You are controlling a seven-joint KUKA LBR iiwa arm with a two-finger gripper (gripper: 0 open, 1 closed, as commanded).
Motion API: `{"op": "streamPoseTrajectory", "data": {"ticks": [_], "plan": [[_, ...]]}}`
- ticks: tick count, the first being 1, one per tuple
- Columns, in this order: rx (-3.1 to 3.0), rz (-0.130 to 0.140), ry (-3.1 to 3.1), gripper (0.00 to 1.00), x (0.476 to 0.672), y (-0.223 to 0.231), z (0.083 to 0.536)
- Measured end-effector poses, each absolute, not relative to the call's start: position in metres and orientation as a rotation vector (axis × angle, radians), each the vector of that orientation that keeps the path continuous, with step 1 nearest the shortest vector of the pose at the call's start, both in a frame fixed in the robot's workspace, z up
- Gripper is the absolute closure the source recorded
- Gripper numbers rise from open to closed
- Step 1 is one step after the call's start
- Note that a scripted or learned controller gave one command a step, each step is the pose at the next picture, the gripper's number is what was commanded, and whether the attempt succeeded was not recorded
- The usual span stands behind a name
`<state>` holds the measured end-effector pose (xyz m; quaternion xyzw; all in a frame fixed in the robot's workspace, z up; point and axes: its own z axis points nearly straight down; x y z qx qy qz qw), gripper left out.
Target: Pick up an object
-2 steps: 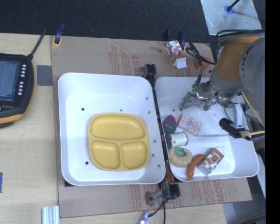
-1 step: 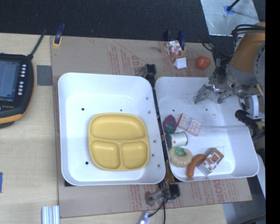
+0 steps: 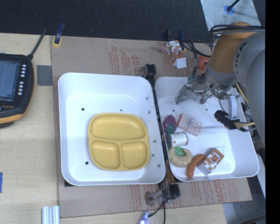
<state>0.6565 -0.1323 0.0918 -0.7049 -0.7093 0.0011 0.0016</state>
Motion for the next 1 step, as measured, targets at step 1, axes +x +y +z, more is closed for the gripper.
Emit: {"op": "streamPoseTrajectory", "data": {"ticks": [1], "plan": [[-2.219,0.002,-2.223,0.0,0.6562,-0.2133,0.1087]]}}
